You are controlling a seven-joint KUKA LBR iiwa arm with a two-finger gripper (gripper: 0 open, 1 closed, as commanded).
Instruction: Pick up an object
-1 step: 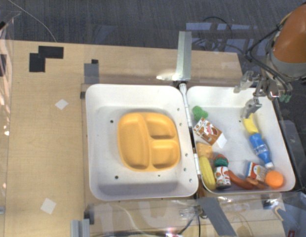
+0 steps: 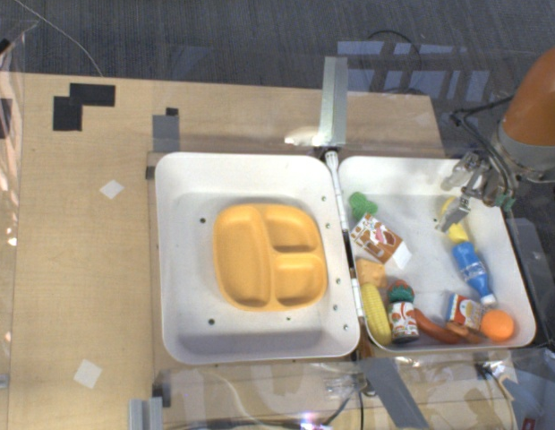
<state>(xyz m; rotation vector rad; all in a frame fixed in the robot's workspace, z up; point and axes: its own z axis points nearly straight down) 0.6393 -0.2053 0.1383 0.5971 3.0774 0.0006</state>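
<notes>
My gripper (image 2: 470, 188) hangs over the far right corner of the right bin (image 2: 412, 186), below the arm's orange band. A small yellow piece (image 2: 453, 213) shows just under it; whether it is gripped I cannot make out. Right below lies a blue bottle (image 2: 472, 270) with a yellow cap. Other things in this bin: a green item (image 2: 362, 204), a red and white snack packet (image 2: 378, 238), a corn cob (image 2: 376, 312), a small red-labelled can (image 2: 403, 321), a sausage (image 2: 437, 330), a small carton (image 2: 464, 310) and an orange (image 2: 498, 326).
The left bin (image 2: 183, 240) holds a yellow divided tray (image 2: 268, 256). A metal post (image 2: 335, 101) stands at the back between the bins. The objects crowd the right bin's left side and front edge, with bare white floor around its middle (image 2: 416, 249).
</notes>
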